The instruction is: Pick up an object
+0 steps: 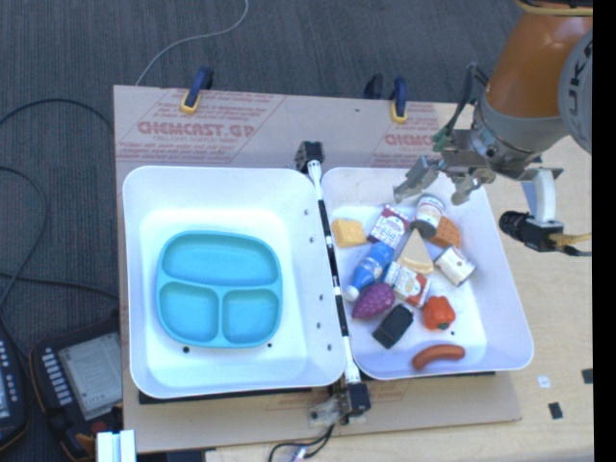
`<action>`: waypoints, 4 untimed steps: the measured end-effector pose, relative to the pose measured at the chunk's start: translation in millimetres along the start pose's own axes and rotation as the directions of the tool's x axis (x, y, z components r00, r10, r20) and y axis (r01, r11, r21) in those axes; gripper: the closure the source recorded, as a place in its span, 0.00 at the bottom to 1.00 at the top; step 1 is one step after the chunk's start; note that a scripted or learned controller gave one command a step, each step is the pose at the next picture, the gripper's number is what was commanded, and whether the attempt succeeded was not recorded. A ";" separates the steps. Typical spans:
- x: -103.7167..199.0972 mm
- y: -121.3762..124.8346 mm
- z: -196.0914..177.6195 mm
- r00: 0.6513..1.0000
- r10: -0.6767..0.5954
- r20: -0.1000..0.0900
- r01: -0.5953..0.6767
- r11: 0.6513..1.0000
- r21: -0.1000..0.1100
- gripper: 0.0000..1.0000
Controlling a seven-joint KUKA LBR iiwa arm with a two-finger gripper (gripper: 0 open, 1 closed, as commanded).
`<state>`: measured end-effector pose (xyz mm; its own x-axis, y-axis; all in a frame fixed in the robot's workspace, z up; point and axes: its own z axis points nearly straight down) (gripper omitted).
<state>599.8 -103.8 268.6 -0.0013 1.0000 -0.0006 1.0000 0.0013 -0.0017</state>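
Note:
The right bin [500,287] holds a pile of toy food: a blue bottle [372,267], a purple grape bunch [374,300], a black block [393,325], a red pepper [438,313], a sausage [438,356], a cheese wedge [417,252], a yellow piece [348,232], and small jars and cans [429,211]. My gripper [439,183] hangs over the bin's far edge, just above the jars, open with its two grey fingers spread. Nothing is between them.
The left bin [144,258] contains a blue divided plate [220,288]. Both bins sit on a cardboard sheet [192,128] held by clamps [198,87]. A black clip [309,154] joins the bins at the far side. Cables trail across the floor at left.

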 end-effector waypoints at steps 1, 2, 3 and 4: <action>-8.2 6.6 162.5 1.000 0.001 0.002 -0.001 1.000 -0.009 0.00; -9.0 6.8 153.3 1.000 0.001 0.004 -0.001 1.000 -0.009 1.00; -9.0 6.6 153.6 1.000 0.001 0.004 0.000 1.000 -0.008 0.00; -8.8 6.6 144.9 1.000 0.000 0.004 0.000 1.000 -0.006 1.00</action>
<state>606.1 -112.6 123.6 -0.0015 1.0000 -0.0042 1.0000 0.0015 0.0046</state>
